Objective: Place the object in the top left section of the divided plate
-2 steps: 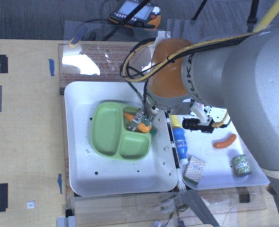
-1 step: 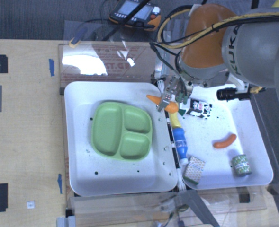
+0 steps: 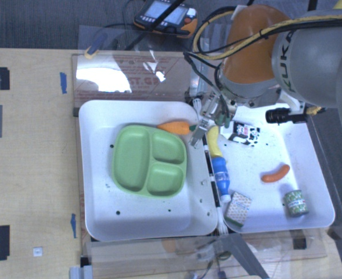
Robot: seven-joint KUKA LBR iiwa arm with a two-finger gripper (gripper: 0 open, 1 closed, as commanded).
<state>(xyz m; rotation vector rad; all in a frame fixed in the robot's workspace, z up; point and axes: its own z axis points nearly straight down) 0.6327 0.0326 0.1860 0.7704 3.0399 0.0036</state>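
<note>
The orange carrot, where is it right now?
The carrot lies in the left bin at the green divided plate's upper right rim, just left of the gripper.

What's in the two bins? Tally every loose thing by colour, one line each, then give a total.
Green: 2, the divided plate and the small round tub
Orange: 2, the carrot and the sausage-shaped piece
Yellow and blue: 1, the bottle
Black and white: 1, the small packet
Patterned: 1, the square packet
Total: 7
</note>
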